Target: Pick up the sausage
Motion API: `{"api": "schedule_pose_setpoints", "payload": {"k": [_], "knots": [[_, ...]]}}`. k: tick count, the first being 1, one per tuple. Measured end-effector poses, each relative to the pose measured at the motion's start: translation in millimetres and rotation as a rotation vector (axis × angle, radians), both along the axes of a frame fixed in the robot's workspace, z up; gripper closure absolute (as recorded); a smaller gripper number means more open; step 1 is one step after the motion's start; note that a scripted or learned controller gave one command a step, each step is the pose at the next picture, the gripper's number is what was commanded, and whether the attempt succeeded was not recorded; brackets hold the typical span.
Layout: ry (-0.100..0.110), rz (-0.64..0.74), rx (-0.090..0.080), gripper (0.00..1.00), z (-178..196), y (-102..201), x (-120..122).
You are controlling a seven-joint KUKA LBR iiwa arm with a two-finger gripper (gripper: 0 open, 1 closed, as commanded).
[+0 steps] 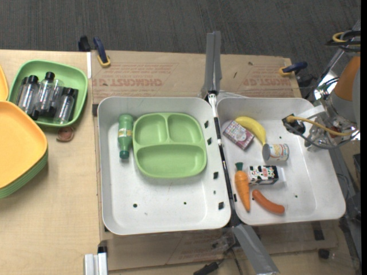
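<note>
The sausage is lying in the near part of the right bin, just near of the black-and-white carton, with the carrot lying just to its left. The gripper is hanging over the far right side of the same bin, well apart from the sausage; whether it is spread or pressed together cannot be told. A small can, a banana and a pink packet are sitting farther back. A green divided plate and a green bottle are lying in the left bin
</note>
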State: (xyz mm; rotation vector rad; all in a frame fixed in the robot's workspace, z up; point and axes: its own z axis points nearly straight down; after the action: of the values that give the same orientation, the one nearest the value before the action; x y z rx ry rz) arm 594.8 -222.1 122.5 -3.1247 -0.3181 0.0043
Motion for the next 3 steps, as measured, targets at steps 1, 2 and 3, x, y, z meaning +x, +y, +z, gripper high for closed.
{"api": "schedule_pose_setpoints", "payload": {"k": [1,2,3], "knots": [[0.001,0.020,0.000,1.00,-25,29,34],[0.001,0.225,0.002,1.00,-18,17,-11],[0.001,-0.002,0.000,1.00,-9,-1,-13]]}}
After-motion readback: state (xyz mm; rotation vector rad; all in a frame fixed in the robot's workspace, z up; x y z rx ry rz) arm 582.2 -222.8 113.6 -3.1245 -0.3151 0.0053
